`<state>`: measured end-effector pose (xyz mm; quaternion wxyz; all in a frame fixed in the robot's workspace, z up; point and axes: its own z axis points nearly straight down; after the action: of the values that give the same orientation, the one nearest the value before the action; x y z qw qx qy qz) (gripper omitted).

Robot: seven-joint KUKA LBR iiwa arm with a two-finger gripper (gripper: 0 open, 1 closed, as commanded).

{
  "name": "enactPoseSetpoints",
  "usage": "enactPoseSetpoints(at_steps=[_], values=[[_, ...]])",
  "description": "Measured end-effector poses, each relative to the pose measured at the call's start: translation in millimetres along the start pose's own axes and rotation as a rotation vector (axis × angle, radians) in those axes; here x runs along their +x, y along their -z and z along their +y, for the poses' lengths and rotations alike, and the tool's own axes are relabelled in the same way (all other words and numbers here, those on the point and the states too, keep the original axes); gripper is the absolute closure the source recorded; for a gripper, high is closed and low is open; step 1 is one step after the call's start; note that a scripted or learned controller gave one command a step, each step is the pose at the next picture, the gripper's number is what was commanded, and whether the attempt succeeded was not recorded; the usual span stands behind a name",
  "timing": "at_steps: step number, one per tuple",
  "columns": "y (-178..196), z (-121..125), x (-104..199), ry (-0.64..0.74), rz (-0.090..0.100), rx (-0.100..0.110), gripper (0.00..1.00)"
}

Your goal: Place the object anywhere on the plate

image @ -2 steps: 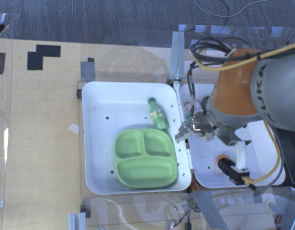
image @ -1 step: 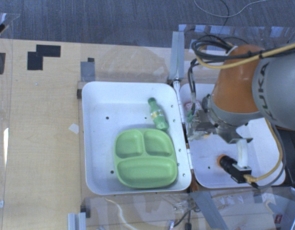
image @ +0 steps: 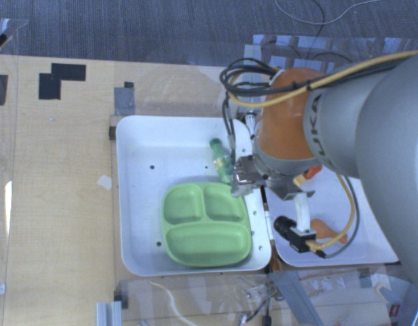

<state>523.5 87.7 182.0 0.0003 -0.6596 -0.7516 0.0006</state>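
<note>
The object (image: 219, 156), a small green bottle-shaped thing, lay in the left bin (image: 138, 182) just off the plate's far right corner, partly behind the arm's wrist hardware. Whether it touched the plate could not be told. Starting from the left: the wooden table (image: 53, 202) stretched wide and bare, with black tape marks (image: 56, 80) near its far edge. Then came the left bin's near wall and a broad strip of white floor, well apart from everything, open room along the whole left side and the far wall. The green plate (image: 205, 226), split into three compartments, sat toward the bin's near right corner, its right edge close beside the bin wall, its near edge just short of the rim. The jaws (image: 237, 182) hung at the plate's far right corner, close by the object; whether they were spread or pinching anything could not be told. Further right, the grey and orange arm (image: 311, 124) covered much of the right bin (image: 372, 246), where an orange item (image: 324, 228) lay near the cables.
</note>
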Motion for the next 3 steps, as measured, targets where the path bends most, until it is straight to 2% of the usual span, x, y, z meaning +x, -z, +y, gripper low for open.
enactPoseSetpoints(at_steps=[1, 2, 3], values=[[0.1, 0.0, -0.2, -0.001, 0.000, 0.000, 0.00], [73.4, -44.3, -66.2, -0.032, -0.001, -0.003, 0.00], [81.7, -42.5, -65.6, -0.024, -0.003, -0.002, 1.00]])
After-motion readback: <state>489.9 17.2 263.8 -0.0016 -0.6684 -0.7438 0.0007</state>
